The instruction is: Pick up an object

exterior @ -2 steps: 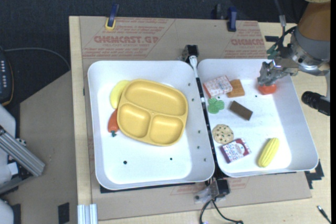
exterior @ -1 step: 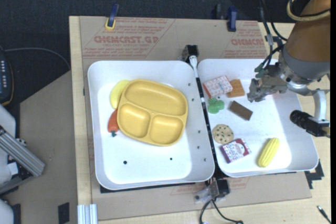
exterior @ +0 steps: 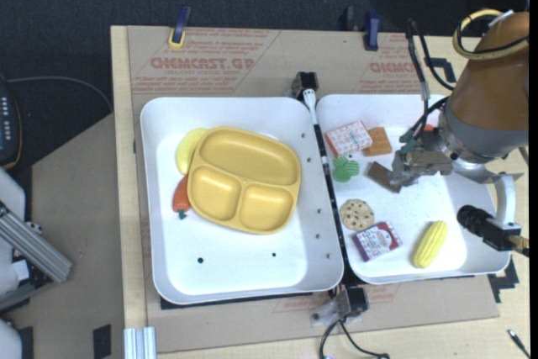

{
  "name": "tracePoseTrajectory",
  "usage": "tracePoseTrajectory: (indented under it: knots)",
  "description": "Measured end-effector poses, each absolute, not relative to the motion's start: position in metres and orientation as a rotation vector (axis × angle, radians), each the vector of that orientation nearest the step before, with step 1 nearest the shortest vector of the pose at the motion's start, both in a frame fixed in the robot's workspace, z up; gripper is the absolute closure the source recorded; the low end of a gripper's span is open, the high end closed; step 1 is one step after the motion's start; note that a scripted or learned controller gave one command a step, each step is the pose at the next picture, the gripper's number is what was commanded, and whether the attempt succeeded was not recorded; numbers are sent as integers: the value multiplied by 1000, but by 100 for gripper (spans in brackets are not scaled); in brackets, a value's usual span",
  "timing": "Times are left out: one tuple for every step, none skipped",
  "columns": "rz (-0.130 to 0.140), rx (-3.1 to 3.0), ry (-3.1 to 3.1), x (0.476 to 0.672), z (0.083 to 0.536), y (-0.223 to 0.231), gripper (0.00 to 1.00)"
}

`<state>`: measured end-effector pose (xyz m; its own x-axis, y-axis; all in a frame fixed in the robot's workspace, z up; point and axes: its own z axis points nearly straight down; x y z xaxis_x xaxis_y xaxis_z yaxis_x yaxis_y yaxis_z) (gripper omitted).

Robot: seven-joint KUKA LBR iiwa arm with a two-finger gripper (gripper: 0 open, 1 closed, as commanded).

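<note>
My gripper (exterior: 406, 173) hangs low over the middle of the right bin (exterior: 479, 265), below the arm's orange band. A dark brown flat piece (exterior: 380, 175) lies right at its left tip; I cannot see whether they touch. Around it in this bin lie a pink patterned packet (exterior: 348, 137), an orange cracker (exterior: 379, 142), a green toy (exterior: 345, 170), a chocolate-chip cookie (exterior: 357, 214), a red packet (exterior: 376, 241) and a yellow corn cob (exterior: 429, 244).
The left bin (exterior: 227, 273) holds a yellow divided plate (exterior: 244, 178), with a yellow fruit (exterior: 186, 149) and an orange-red vegetable (exterior: 181, 196) tucked at its left side. A black divider rail (exterior: 324, 172) runs between the bins. The arm body covers the right bin's far right.
</note>
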<state>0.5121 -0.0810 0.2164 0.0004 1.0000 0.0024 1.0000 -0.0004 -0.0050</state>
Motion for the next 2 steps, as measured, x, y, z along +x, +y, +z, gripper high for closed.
tracePoseTrajectory:
  knots:
    - [1, -2220, -2219, 502, 220, -84, 100]
    - [1, -2219, -2219, 503, 217, -82, 100]
